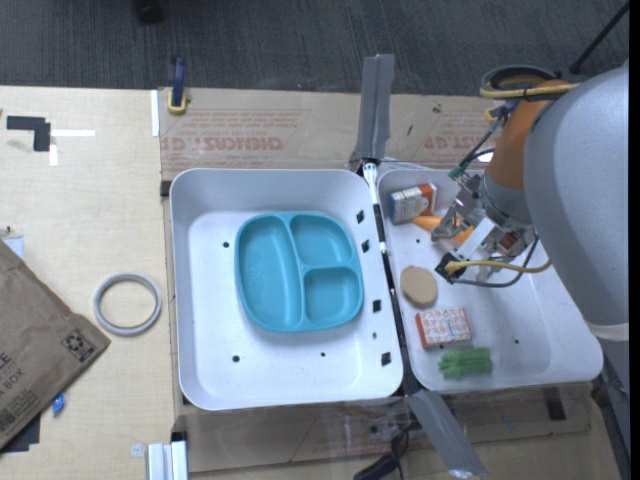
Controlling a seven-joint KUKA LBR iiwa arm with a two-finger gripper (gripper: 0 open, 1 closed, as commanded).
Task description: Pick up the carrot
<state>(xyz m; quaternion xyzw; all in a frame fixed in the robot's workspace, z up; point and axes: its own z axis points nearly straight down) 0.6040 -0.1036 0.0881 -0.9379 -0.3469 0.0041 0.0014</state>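
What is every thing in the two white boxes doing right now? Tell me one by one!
blue tray: lying flat in the left bin, nothing in its compartments.
carrot: lying in the right bin, partly hidden by the gripper.
gripper: low over the carrot.
small carton: in the right bin's far corner.
round cookie: lying flat.
red patterned packet: lying flat.
green item: lying near the front edge.

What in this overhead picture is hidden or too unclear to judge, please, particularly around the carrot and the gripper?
- Carrot: an orange piece shows in the right bin; the rest lies under the gripper in the camera view.
- Gripper: its fingertips are lost among cables and the wrist, so contact with the carrot cannot be judged.
- Small carton: print too small to read.
- Right bin: the arm covers its far right side.
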